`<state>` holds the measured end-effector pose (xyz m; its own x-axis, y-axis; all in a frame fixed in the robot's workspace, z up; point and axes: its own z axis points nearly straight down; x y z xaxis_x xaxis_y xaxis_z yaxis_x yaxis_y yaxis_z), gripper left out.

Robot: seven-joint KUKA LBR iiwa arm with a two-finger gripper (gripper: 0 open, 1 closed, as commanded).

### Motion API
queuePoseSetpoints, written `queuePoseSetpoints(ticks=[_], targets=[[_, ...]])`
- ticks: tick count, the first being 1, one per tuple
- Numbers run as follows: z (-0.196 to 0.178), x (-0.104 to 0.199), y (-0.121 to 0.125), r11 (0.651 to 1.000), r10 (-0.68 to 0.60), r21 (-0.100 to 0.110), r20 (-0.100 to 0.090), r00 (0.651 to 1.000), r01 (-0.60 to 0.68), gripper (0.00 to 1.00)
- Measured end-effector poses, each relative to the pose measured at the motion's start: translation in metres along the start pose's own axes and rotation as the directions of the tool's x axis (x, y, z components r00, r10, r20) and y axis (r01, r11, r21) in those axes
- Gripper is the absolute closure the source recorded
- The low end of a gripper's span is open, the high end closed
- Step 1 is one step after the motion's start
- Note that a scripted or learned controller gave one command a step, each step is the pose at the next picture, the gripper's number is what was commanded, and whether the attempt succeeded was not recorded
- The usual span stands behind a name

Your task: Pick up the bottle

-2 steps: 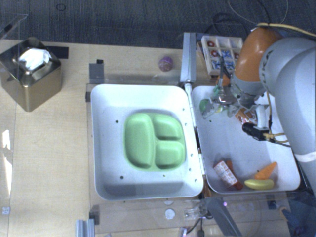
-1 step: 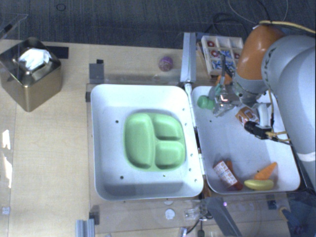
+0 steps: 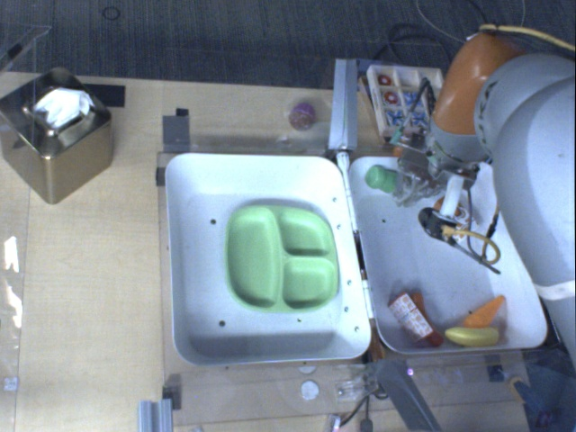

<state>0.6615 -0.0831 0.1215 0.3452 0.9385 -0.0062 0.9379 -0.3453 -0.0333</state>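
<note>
I am reading the pick as not yet made: the small red-and-white labelled bottle point(image 3: 414, 318) is lying on its side near the front of the right-hand shallow white plastic bin point(image 3: 396, 241), well apart from the metal two-finger gripper point(image 3: 416, 187), which is hovering at the far end beside a soft-looking rounded green object point(image 3: 382, 179). I cannot tell the gripper's state. A yellow banana-shaped toy point(image 3: 472, 336) and an orange carrot-shaped toy point(image 3: 486, 311) are lying near the bottle.

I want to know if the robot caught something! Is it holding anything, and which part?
It cannot be told. The gripper sits right beside a green thing at the far end of the right bin, but its tips are too blurry.
</note>
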Motion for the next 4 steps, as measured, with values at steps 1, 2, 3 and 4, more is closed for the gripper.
queuePoseSetpoints(ticks=[1, 2, 3, 4], targets=[[-0.066, 0.035, -0.006, 0.997, 0.063, -0.04, -0.011, 0.998, -0.063, 1.0], [-0.092, -0.002, 0.007, 0.996, 0.081, -0.04, -0.011, 0.997, -0.081, 1.0], [-0.104, 0.0, 0.007, 0.996, 0.074, -0.047, -0.012, 0.997, -0.075, 1.0], [-0.104, 0.0, 0.007, 0.996, 0.074, -0.047, -0.011, 0.997, -0.074, 0.0]])
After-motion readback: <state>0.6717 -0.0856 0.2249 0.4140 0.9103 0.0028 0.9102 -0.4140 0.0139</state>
